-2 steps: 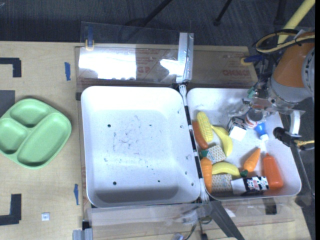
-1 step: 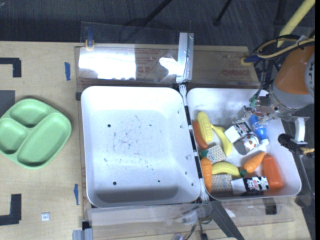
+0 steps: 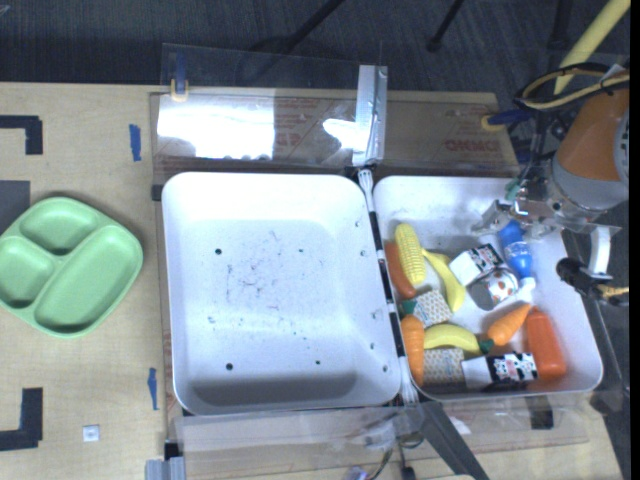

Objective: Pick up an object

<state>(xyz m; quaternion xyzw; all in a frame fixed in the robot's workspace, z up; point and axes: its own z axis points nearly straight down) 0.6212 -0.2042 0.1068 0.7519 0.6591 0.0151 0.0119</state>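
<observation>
Closest to the viewer, along the near wall of the right white bin (image 3: 590,373), a black-and-white carton (image 3: 512,368) lies on its side, with a checked packet (image 3: 441,366) just to its left and a red-orange cylinder (image 3: 545,346) just beside it on the right. Every loose object I could pick up sits in this right bin. Behind the carton a small banana (image 3: 450,337) lies flat, with a carrot (image 3: 510,320) at a slant to its right and another orange piece (image 3: 412,344) against the bin's left wall. Further back a corn cob (image 3: 407,247) lies lengthwise near that left wall, a second banana (image 3: 446,279) curves beside it, and a white box (image 3: 474,264) and a small can (image 3: 500,289) sit near the middle. A blue bottle (image 3: 517,254) lies just beyond the can.

I reach in from the right side of the picture, grey with an orange band. My claw (image 3: 517,214) hangs over the far right part of this bin, just above the blue bottle. Whether my claw is open or closed, I cannot tell, and I cannot make out anything gripped in it.

To the left, touching side by side, is the left white bin (image 3: 180,268), its floor faintly scuffed. Well to its left on the wooden bench (image 3: 90,148) rests a green divided plate (image 3: 65,264)
</observation>
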